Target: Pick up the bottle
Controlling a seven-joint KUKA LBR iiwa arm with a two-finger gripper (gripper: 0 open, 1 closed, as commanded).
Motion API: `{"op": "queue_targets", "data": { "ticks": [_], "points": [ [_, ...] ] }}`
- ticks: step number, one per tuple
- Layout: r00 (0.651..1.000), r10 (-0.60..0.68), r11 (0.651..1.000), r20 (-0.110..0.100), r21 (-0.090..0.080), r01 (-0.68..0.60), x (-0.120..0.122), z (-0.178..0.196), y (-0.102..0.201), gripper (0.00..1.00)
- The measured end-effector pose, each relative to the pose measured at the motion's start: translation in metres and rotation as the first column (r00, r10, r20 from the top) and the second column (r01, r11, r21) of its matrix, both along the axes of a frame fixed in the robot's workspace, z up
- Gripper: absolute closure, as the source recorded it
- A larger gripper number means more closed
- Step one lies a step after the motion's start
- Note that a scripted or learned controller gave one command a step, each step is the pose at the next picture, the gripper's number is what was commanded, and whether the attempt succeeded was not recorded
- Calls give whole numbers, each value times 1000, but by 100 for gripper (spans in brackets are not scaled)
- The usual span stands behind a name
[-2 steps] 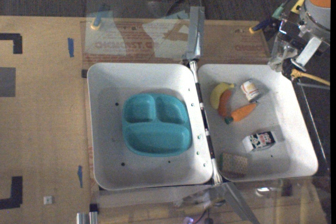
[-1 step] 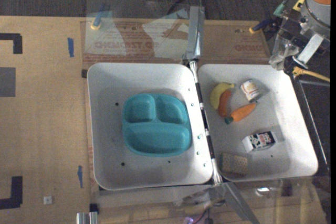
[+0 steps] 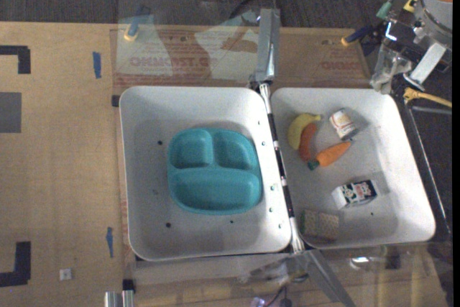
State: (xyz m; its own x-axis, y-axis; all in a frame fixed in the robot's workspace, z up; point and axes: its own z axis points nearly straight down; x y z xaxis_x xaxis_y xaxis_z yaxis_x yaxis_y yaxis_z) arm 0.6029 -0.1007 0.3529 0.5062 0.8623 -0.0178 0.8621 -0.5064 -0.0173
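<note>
We saw the worktop [image 3: 65, 176] carrying two shallow white bins side by side. The left bin [image 3: 144, 226] held a teal divided tray [image 3: 213, 170], lying flat near its middle. The right bin [image 3: 410, 198] held the loose items. The bottle [image 3: 343, 123], small and whitish with a reddish band, lay on its side in the upper part of that bin, just to the right of a yellow banana [image 3: 302, 129]. A reddish-orange piece [image 3: 307, 141] lay against the banana's lower edge, and a toy carrot [image 3: 332, 154] lay slanted just below the bottle, apart from it. Further down sat a small milk carton [image 3: 355, 193], and near the bin's lower left corner a flat tan packet [image 3: 320, 224].

The arm came in at the upper right, and its gripper [image 3: 399, 72] hung over the bin's upper right corner, well apart from the bottle and touching none of the items. We could not tell whether the jaws were open or closed, as the wrist hardware and cabling blurred together there. Nothing showed between them.
</note>
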Motion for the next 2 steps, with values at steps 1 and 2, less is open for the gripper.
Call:
{"op": "queue_targets", "data": {
  "ticks": [1, 2],
  "points": [
    [1000, 1, 1000, -4, -1, -1, 0, 8, 1, 100],
    [904, -428, 904, 15, 4, 428, -41, -15, 34, 100]
  ]
}}
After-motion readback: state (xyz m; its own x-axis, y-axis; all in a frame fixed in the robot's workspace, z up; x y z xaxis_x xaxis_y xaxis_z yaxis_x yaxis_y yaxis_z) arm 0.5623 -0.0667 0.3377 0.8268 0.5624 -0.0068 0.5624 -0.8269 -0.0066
